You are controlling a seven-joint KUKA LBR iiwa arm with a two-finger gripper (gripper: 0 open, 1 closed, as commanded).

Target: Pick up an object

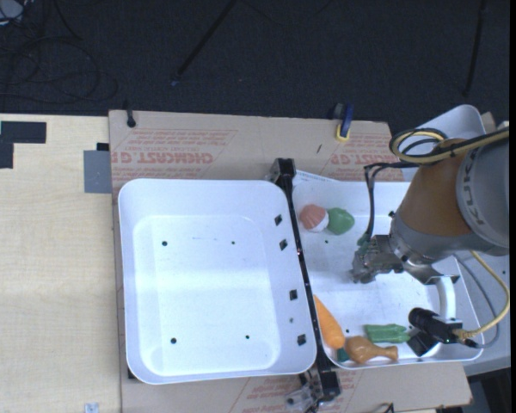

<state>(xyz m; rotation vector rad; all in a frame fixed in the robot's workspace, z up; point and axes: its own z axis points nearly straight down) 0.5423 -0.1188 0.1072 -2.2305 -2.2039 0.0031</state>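
The arm reaches in from the right and its gripper (367, 263) hangs low over the middle of the right bin (387, 299), though from this angle I cannot tell whether it is open or closed, and nothing shows gripped in it. Just to its far left lie a pink ball (313, 218) and a green ball (340, 221), touching. Along the bin's near edge sit a carrot (327, 321), a brown drumstick-shaped toy (370, 349) and a green piece (385, 332), while the left bin (146, 205) sits alongside on the desk (43, 274).
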